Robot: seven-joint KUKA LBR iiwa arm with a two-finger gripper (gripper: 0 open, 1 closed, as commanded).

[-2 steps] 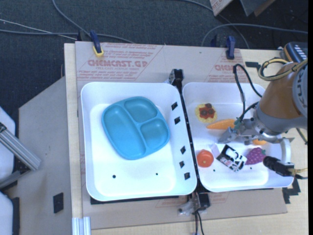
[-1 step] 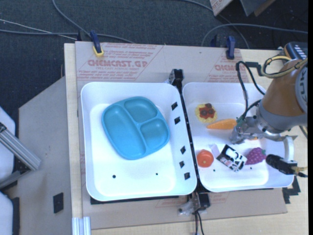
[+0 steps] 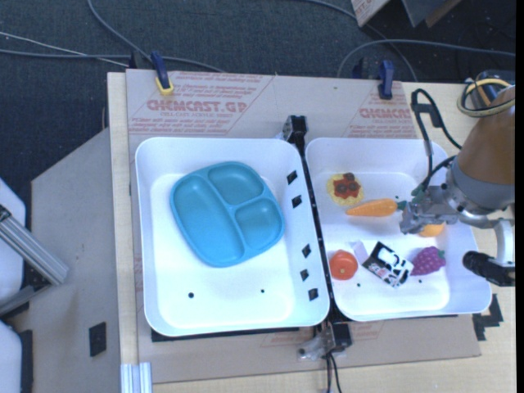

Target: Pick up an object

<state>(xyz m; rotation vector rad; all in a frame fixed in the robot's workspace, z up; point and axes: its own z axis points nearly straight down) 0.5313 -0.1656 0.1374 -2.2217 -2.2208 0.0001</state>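
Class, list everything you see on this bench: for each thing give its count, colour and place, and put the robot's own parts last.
Bins: two, white, side by side on the bench.
Divided plate: one, light blue, in the left bin.
Carrot: one, orange, upper middle of the right bin.
Round toy food: one, yellow with red and dark top, above the carrot.
Tomato: one, red-orange, lower left of the right bin.
Small package: one, black and white, beside the tomato.
Grapes: one bunch, purple, right of the package.
Clamps: two, blue and yellow, at the bench's far edge.
Arm: one, grey and orange, from the right.
End effector: one, dark, at the carrot's right end.
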